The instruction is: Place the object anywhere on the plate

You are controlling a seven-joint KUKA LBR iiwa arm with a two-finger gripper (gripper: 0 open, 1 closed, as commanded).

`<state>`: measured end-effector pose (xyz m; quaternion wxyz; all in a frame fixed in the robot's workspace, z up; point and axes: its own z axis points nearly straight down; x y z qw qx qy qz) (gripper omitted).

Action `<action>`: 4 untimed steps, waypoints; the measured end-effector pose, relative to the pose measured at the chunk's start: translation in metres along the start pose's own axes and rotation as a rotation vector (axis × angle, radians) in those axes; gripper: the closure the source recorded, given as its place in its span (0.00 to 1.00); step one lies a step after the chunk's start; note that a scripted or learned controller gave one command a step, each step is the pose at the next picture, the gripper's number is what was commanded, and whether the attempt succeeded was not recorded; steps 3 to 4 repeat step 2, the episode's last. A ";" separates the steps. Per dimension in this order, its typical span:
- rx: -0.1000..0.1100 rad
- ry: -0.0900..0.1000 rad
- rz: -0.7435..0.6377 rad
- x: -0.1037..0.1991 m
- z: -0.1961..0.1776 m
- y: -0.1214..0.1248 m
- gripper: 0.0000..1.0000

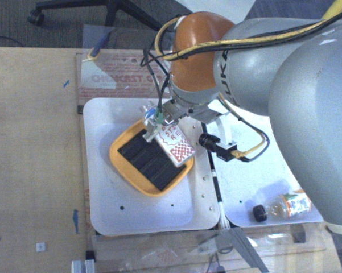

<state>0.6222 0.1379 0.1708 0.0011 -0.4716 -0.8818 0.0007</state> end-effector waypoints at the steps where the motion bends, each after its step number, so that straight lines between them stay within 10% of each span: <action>1: -0.004 -0.002 0.177 0.007 0.028 0.025 1.00; 2: -0.005 -0.002 0.177 0.007 0.027 0.025 0.00; 4: -0.005 -0.002 0.177 0.007 0.027 0.025 0.00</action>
